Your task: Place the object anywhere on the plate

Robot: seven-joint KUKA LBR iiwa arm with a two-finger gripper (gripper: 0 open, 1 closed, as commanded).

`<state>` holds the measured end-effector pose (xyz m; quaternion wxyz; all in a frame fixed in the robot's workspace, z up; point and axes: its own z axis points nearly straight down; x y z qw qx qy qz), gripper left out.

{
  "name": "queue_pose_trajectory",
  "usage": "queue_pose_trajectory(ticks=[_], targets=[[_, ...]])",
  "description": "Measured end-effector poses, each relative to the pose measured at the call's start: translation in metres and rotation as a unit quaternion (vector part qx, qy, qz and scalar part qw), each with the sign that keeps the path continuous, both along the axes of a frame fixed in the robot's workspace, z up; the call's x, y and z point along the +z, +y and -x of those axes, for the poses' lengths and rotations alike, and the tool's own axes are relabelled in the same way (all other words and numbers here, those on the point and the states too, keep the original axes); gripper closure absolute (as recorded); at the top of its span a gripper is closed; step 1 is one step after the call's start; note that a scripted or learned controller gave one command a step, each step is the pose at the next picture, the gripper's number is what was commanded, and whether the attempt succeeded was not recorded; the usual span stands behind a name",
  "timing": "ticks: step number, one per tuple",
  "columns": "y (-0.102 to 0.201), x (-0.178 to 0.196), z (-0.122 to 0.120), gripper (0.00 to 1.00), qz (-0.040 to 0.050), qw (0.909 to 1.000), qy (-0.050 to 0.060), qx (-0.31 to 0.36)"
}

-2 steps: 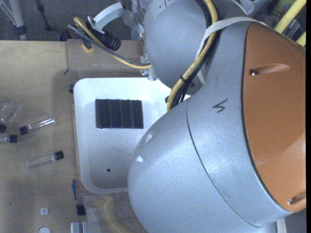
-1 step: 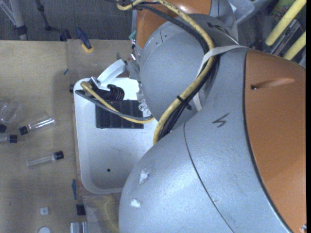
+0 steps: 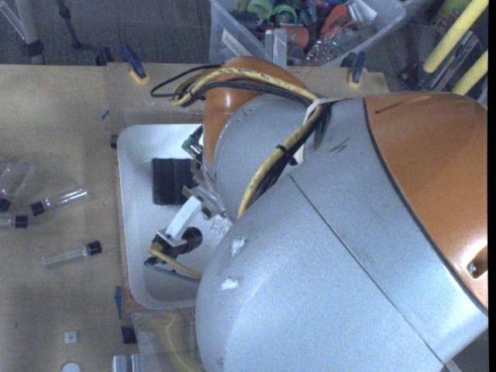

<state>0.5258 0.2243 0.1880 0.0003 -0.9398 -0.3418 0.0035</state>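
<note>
Wide tan wooden table (image 3: 54,91) here, flatly lit. On its left side lie clear vials with black caps (image 3: 71,252), scattered well apart from one another. Blue clamps (image 3: 136,67) grip the far edge. Beyond it, grey carpeted floor (image 3: 139,14), and a clear plastic tub (image 3: 306,14) crammed with colourful odds and ends. Yellow foam tubes (image 3: 465,22) lean at top right.

Dim, cool, even light, soft overall focus, faint sheen on the arm (image 3: 349,239)
</note>
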Motion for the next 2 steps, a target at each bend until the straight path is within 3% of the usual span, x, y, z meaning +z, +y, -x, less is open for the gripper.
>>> queue_pose_trajectory(ticks=[1, 2], targets=[[0.0, 0.01, -0.058, 1.0, -0.0003, 0.987, -0.004, -0.161], [-0.007, 0.062, -0.024, 1.0, -0.0007, 0.9944, 0.0, 0.106]])
